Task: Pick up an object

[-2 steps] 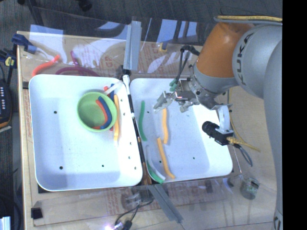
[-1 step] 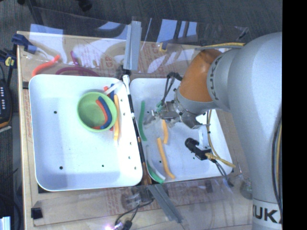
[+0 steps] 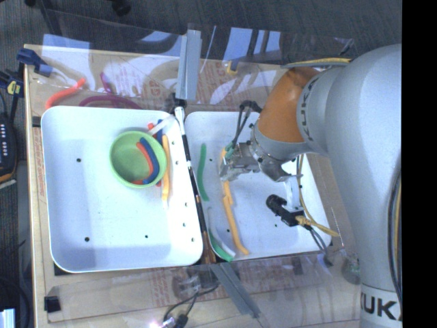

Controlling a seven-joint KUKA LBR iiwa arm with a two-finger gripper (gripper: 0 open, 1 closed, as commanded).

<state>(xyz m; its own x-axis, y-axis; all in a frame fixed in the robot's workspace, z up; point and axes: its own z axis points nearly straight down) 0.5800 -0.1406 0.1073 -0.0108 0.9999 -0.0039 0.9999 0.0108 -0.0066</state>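
From above, the grey arm (image 3: 355, 149) reaches in from the right, its bulk and orange band (image 3: 287, 115) hiding much of the right bin (image 3: 273, 241). The claw (image 3: 231, 168) hangs low over that bin's upper left part; its tips blur into metal and shadow, so whether they are spread or pressed together cannot be told, and nothing shows clearly between them. Just below it a long yellow-orange stick (image 3: 232, 217) lies on the bin floor, running down toward a green-and-white curved piece (image 3: 222, 246) at the lower left corner. A thin green strip (image 3: 202, 173) lies along the bin's left wall. In the left bin (image 3: 82, 210) a green bowl (image 3: 126, 159) holds what seem to be red and blue curved pieces, with an orange stick (image 3: 164, 173) beside it. The tabletop (image 3: 123, 289) is partly veiled by glare at its far edge.
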